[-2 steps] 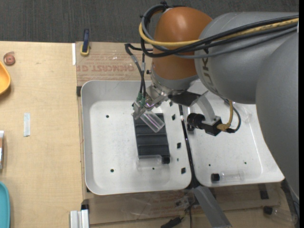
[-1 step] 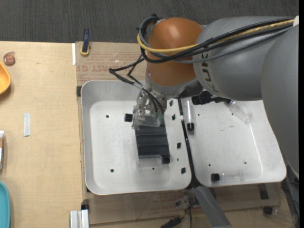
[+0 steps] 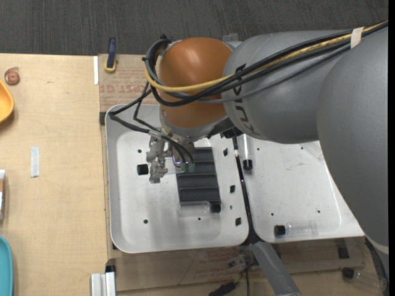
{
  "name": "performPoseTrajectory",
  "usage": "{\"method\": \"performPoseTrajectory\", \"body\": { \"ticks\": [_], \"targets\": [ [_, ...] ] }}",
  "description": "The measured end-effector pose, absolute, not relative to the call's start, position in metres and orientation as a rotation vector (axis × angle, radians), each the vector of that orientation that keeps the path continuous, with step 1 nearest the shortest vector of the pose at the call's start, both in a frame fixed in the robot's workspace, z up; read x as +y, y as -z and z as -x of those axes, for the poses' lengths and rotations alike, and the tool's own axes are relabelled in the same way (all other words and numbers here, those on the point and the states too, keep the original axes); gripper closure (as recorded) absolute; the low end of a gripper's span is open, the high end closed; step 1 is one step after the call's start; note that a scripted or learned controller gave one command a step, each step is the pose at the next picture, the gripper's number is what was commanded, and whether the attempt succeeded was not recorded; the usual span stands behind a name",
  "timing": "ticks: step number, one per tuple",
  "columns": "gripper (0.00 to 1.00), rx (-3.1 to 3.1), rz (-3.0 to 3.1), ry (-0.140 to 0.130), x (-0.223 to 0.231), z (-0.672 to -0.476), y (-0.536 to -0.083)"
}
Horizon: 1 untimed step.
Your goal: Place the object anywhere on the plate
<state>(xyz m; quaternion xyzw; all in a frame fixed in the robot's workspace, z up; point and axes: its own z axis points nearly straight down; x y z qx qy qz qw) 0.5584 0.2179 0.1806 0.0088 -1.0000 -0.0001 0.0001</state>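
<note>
I am seeing the gripper (image 3: 157, 165) hanging over the left bin (image 3: 126, 227) beside a dark ribbed block (image 3: 199, 180), and I cannot tell the fingers' state.

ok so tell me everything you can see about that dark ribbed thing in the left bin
The dark ribbed object is a black, roughly rectangular block with parallel ridges across its top, plastic by the look of it. It lies flat on the floor of the left white bin, near the middle, its upper end hidden under the arm. The gripper hangs just beside its left edge.
</note>
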Motion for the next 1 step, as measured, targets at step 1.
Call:
{"method": "performPoseTrajectory", "body": {
  "ticks": [1],
  "targets": [
    [1.00,-3.136,-0.147,0.000,0.2179,-0.4779,-0.1191]
  ]
}}
